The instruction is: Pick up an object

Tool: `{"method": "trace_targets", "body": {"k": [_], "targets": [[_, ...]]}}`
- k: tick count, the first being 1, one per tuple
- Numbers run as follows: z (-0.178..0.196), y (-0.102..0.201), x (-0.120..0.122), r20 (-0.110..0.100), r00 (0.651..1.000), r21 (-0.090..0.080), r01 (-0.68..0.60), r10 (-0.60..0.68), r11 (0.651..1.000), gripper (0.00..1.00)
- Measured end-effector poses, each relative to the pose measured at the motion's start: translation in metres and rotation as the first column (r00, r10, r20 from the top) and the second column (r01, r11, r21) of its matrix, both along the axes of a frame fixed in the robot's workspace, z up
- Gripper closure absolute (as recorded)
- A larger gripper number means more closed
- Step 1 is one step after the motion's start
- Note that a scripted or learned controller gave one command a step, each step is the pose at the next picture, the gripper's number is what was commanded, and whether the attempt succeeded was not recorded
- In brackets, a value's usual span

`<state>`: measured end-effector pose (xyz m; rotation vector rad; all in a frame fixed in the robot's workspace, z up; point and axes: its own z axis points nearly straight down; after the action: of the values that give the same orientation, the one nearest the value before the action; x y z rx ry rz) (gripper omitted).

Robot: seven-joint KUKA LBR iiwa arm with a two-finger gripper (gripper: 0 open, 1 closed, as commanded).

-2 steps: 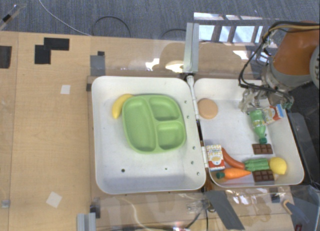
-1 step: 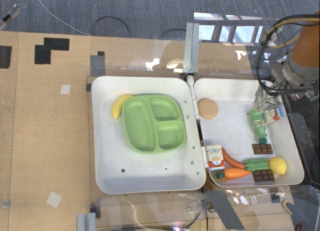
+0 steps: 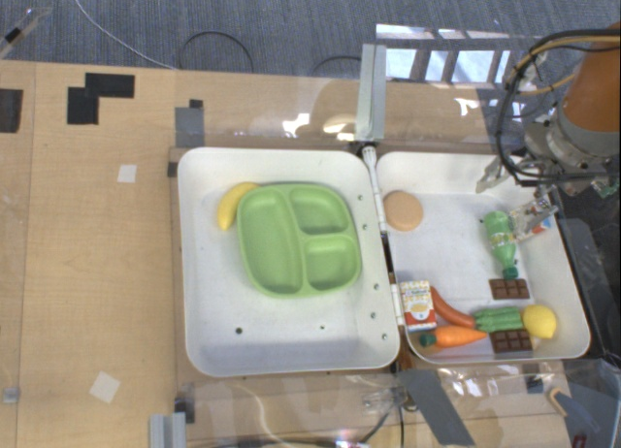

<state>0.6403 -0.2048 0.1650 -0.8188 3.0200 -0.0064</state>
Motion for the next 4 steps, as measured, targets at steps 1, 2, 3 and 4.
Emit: {"method": "trace_targets", "body": {"k": [1, 2, 3, 4], "targets": [[-0.075, 0.011, -0.052, 0.001, 0.994, -0.003, -0.106, 0.106, 0.994, 0.00], [-0.075, 0.000, 0.033, 0.002, 0.998, -0.002, -0.067, 0.067, 0.998, 0.00], [-0.075, 0.010, 0.018, 0.000, 0.977, -0.003, -0.215, 0.215, 0.977, 0.00], [-0.060, 0.011, 0.022, 0.014, 0.977, -0.006, -0.213, 0.213, 0.977, 1.00]]}}
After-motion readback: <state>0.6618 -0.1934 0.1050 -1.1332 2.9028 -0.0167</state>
